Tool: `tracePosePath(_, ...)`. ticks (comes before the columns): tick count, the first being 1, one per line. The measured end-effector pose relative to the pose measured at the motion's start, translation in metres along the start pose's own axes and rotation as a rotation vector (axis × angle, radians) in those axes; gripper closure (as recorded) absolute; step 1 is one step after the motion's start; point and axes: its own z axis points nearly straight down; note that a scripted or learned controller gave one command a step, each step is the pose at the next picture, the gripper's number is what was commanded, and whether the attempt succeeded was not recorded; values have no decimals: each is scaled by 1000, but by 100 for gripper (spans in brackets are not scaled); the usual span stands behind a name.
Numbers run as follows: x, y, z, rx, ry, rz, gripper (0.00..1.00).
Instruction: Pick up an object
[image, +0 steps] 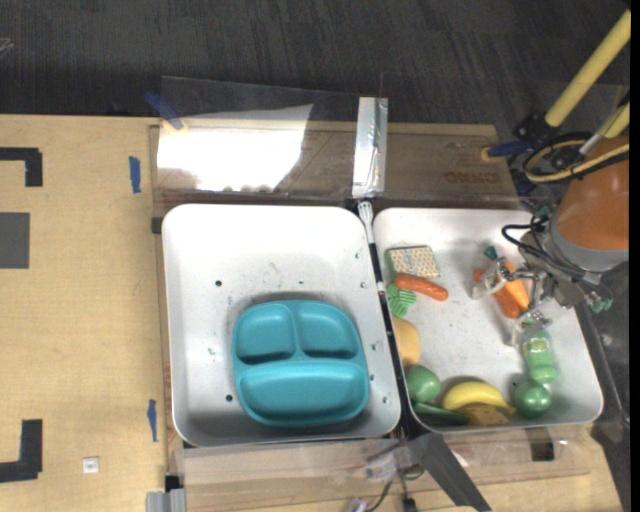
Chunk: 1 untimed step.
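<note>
The right bin (455, 330) holds several toy foods. A waffle-patterned piece (413, 262) and an orange carrot (420, 289) lie at its upper left. Further down that side, a pale yellow item (406, 340) rests against the left wall, and a green pepper (422, 383) and a yellow banana (473, 395) lie along the front. A green bottle-like toy (538, 355) and a round green piece (533, 399) sit at the front right. My gripper (512, 288) hangs low over the bin's right half, just above the green bottle toy. A small orange shape (514, 298) sits at its tip.
The left bin (200, 260) carries a teal divided tray (298, 362) in its front half. A clear plastic sheet (235, 140) and a metal strip (369, 145) lie behind the bins. The arm's orange band (598, 210) overhangs the right bin's right wall, with cables beside it.
</note>
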Motion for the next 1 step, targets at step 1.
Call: tracePosePath(1, 30, 11, 0, -4, 1, -21, 0)
